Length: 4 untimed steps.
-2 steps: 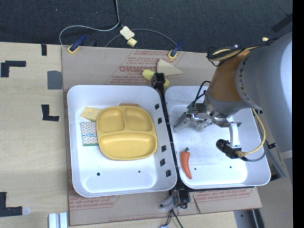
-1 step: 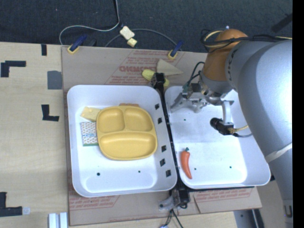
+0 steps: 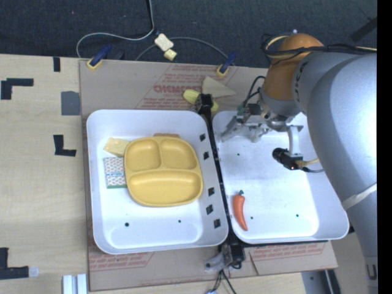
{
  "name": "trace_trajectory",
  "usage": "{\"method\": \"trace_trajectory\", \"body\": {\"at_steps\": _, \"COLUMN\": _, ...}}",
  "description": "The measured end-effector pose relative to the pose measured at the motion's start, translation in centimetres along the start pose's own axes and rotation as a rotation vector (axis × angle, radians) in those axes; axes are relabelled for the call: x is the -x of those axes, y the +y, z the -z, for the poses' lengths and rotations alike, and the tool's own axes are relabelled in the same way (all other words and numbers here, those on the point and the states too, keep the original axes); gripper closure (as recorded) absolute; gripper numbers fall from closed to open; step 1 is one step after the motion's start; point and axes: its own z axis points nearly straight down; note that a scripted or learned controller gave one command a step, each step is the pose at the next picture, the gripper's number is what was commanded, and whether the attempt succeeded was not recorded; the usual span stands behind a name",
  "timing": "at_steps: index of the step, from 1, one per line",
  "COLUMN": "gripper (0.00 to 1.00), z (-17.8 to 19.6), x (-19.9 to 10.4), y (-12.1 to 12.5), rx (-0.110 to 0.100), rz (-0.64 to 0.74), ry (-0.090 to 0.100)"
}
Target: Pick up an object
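Gripper [image 3: 248, 126] of the grey arm hovers over the far left part of the right shallow white bin [image 3: 318, 222]; whether it is open or closed I cannot tell.

Largest in the left shallow white bin [image 3: 101, 225] is a yellow three-compartment plastic tray [image 3: 163, 170], with a small patterned packet [image 3: 114, 171] just beside its left edge. The task's thing, a small orange toy carrot [image 3: 239, 211], lies in the right bin near the divider, long axis running near-to-far, green stem end pointing away, tip toward the near rim.
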Motion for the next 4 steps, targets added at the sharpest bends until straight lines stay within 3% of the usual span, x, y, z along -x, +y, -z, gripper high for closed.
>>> {"method": "trace_trajectory", "body": {"at_steps": 1, "gripper": 0.00, "z": 0.1, "x": 5.0, "y": 0.0, "rx": 0.002, "rz": -0.003, "ry": -0.002}}
{"method": "trace_trajectory", "body": {"at_steps": 2, "gripper": 0.00, "z": 0.1, "x": 0.3, "y": -3.8, "rx": 0.002, "rz": 0.001, "ry": -0.003}}
{"method": "trace_trajectory", "body": {"at_steps": 3, "gripper": 0.00, "z": 0.0, "x": 0.1, "y": 0.1, "rx": 0.002, "rz": 0.000, "ry": -0.002}}
{"method": "trace_trajectory", "body": {"at_steps": 4, "gripper": 1.00, "z": 1.0, "x": 0.1, "y": 0.0, "rx": 0.002, "rz": 0.001, "ry": -0.003}}
